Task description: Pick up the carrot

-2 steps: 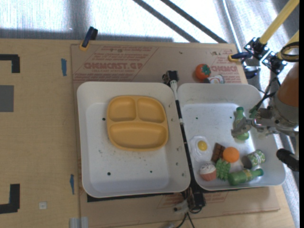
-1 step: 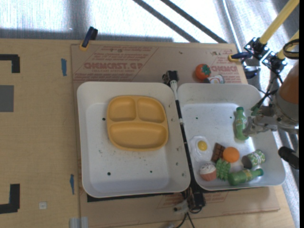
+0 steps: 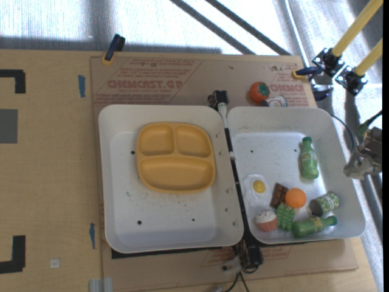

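Chocolate point(image 3: 278, 194), egg point(image 3: 257, 187) and bottle point(image 3: 312, 225) crowd the carrot point(image 3: 290, 204).

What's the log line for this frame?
gripper: just outside right bin, right rim | carrot: in right bin, ungrasped | yellow plate: in left bin

Gripper point(image 3: 363, 160) at view's right edge, mostly cut off, apparently hanging low; arm unseen.
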`<control>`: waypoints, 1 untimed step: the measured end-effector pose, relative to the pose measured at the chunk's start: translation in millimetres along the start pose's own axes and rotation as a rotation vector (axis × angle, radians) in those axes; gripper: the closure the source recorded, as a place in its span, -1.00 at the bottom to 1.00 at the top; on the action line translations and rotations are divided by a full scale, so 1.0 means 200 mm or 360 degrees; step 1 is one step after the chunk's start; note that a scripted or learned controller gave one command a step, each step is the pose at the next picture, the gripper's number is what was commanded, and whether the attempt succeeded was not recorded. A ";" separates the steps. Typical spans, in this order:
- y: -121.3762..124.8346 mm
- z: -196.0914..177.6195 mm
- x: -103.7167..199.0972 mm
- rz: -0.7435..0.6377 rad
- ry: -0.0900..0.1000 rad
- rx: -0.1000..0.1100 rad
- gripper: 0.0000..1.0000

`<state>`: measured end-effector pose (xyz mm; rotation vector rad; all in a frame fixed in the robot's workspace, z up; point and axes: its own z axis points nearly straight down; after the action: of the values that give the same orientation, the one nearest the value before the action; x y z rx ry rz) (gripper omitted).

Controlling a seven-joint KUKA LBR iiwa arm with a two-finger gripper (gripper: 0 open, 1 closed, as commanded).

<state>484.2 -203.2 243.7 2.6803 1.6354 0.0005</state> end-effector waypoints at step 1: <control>-0.11 0.03 0.16 0.0347 0.0002 0.0008 1.00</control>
<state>479.6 -165.2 237.5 2.8469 1.3361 -0.0017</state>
